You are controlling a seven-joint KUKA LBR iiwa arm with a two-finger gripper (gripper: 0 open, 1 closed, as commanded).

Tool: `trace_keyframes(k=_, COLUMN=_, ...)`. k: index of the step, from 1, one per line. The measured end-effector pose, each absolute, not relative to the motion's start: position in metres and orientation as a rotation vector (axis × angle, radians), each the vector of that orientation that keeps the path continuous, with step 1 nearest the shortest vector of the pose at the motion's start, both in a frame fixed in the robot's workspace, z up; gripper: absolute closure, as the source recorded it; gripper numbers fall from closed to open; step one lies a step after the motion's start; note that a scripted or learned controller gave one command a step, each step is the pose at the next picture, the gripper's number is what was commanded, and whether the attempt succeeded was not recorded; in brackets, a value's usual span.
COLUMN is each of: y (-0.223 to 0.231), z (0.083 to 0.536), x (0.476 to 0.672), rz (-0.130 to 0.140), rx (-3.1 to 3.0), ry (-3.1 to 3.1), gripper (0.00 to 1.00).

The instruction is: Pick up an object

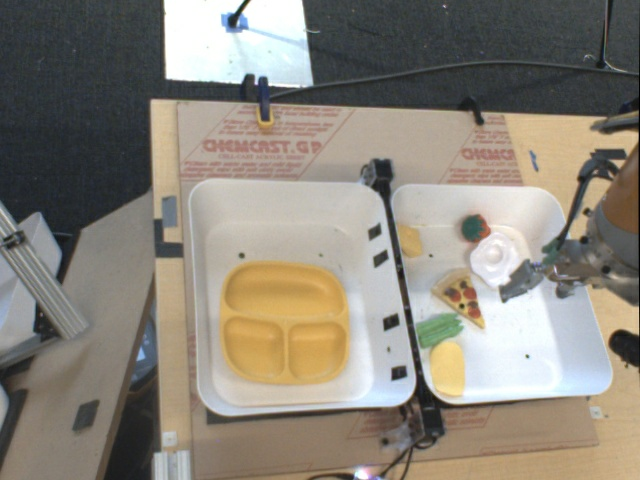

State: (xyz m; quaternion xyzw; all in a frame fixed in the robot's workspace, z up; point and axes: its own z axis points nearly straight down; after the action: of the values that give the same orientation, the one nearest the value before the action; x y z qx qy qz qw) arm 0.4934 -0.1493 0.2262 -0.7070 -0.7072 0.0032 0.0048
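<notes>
I see two white bins side by side on the bench. The left bin [205, 268] holds a yellow divided tray [285, 321] with three compartments, lying flat near the bin's middle. The right bin [580, 368] holds the loose things: a small yellow piece [410, 240] at the far left, a red and green round toy [474, 227] farther right near the far wall, and a white lid-like disc [496, 255] just near of that toy. A toy pizza slice [461, 297] lies near the bin's middle, a green ridged piece [438, 329] sits just near and left of it, and a yellow oval piece [448, 367] lies by the near wall.

The arm comes in from the right, and the gripper [522, 281] hangs low over the right bin, just right of the pizza slice and close beside the white disc. Nothing is between its fingers that I can make out. Whether they are apart or together I cannot tell from this angle.
</notes>
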Motion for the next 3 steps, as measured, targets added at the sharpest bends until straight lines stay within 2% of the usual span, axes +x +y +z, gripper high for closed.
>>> trace_keyframes(k=1, y=-0.149, z=0.232, x=0.496, rz=-0.002, rx=-2.218, ry=-2.227, gripper=0.0)
trace_keyframes(k=2, y=-0.141, z=0.185, x=0.502, rz=0.001, rx=-2.218, ry=-2.223, gripper=0.0)
trace_keyframes(k=3, y=-0.146, z=0.131, x=0.493, rz=0.001, rx=-2.219, ry=-2.221, gripper=0.0)
